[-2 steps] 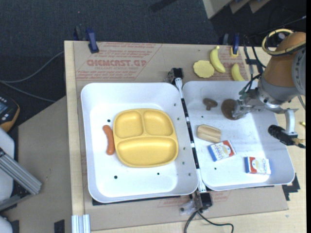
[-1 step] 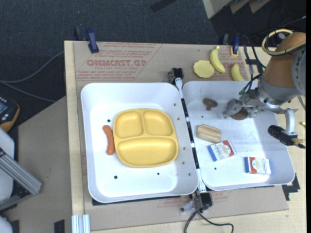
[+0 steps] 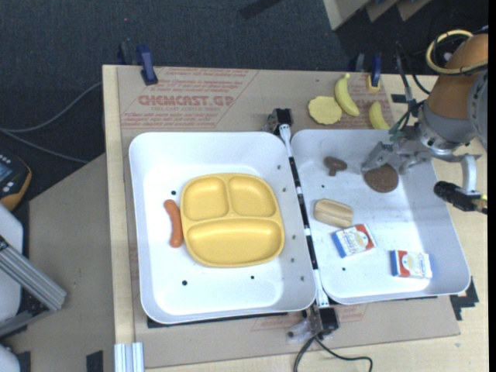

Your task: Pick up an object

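Note:
My gripper (image 3: 390, 166) is low over the far part of the right bin (image 3: 442, 231), open, its grey fingers spread just above and behind a round brown disc (image 3: 380, 180). Nothing is between the fingers. Left of it lies a small brown piece (image 3: 335, 163). Nearer the front are a tan bread roll (image 3: 333, 212) and two small blue, white and red cartons (image 3: 353, 241) (image 3: 409, 264). The left bin (image 3: 155, 169) holds a yellow divided plate (image 3: 232, 219) with an orange sausage (image 3: 174, 223) beside its left edge.
On the bench behind the right bin lie a yellow round piece (image 3: 325, 110) and two toy bananas (image 3: 347, 95) (image 3: 377, 115). The ridge between the bins (image 3: 301, 208) runs front to back. A black part of the arm (image 3: 461, 196) overhangs the right bin's right side.

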